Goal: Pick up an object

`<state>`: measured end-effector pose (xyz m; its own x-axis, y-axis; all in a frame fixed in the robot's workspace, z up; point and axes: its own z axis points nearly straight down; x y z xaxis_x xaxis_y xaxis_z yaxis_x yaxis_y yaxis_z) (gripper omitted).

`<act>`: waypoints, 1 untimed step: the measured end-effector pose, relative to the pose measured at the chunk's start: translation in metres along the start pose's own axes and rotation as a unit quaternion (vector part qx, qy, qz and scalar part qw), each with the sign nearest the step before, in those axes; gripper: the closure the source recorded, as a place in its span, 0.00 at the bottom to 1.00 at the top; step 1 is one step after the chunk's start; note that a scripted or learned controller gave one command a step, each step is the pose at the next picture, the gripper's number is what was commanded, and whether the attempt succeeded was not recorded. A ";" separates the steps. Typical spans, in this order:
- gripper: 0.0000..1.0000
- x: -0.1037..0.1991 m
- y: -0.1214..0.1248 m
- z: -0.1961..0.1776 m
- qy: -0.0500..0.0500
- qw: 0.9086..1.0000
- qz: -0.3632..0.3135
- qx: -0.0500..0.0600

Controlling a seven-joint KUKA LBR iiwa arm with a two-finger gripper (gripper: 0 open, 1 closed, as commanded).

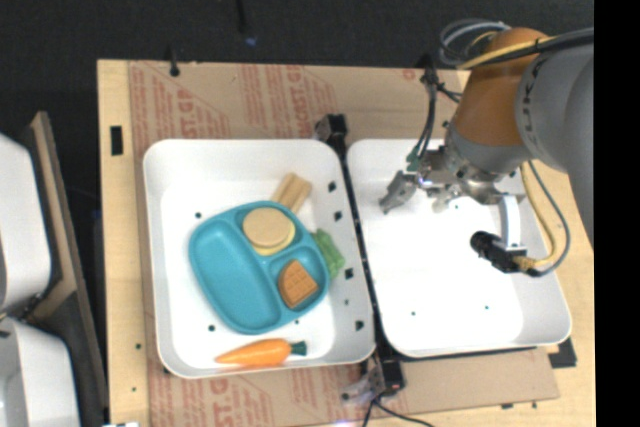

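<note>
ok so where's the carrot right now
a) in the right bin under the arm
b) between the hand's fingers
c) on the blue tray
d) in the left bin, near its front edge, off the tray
d: the carrot lies on the floor of the left bin, just in front of the blue tray and clear of it, while the hand is over the right bin.

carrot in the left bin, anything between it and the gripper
Yes. The gripper hangs over the right bin, and the carrot lies along the left bin's near wall. Between them are the two bins' adjoining walls; the blue tray sits just off that line.
</note>
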<state>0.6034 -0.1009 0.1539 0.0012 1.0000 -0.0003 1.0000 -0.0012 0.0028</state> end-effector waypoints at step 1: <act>1.00 -0.001 0.000 -0.008 0.000 1.000 0.001 0.000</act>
<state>0.6039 -0.1016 0.1624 0.0025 1.0000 0.0000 1.0000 -0.0025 0.0020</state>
